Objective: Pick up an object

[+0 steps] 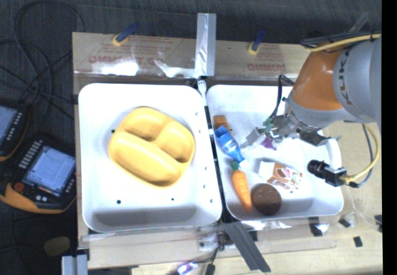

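In the right bin [322, 205], my gripper [268, 134] hangs low over the middle, below the orange wrist band. A small purple thing [270, 142] shows right at its tip, and whether it is gripped is unclear. To the left lie a blue crumpled object [227, 143] and a small orange block [219, 121]. Near the front are a toy carrot [240, 187], a brown round object [265, 198] and a white patterned card [283, 174].
The left bin [93, 205] holds one large yellow lumpy object [152, 145]. A raised divider [211, 149] runs between the bins. Handheld controllers and cables lie on the floor at the far left.
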`<action>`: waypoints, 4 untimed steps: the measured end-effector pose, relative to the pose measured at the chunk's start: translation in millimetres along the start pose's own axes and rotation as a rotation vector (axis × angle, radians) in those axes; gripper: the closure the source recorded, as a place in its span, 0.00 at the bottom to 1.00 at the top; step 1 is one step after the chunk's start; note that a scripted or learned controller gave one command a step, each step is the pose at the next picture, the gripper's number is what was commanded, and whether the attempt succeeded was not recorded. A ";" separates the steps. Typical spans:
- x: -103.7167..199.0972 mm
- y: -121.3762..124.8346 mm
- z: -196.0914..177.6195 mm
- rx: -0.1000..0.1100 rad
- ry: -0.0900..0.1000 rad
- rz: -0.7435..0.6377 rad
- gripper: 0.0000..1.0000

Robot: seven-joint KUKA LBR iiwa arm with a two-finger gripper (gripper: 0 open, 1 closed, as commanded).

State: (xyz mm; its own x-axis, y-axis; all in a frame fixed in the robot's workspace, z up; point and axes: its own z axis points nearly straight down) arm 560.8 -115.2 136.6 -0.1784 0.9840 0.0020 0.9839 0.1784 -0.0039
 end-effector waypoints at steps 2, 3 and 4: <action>9.8 21.9 36.9 -0.016 -0.007 -0.102 1.00; -1.0 14.2 42.2 -0.004 0.000 -0.069 1.00; -0.9 13.8 42.9 -0.003 0.001 -0.068 0.00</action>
State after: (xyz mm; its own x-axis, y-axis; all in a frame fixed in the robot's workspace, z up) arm 574.4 -113.5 93.6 -0.2452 0.9695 0.0028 0.9695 0.2452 -0.0012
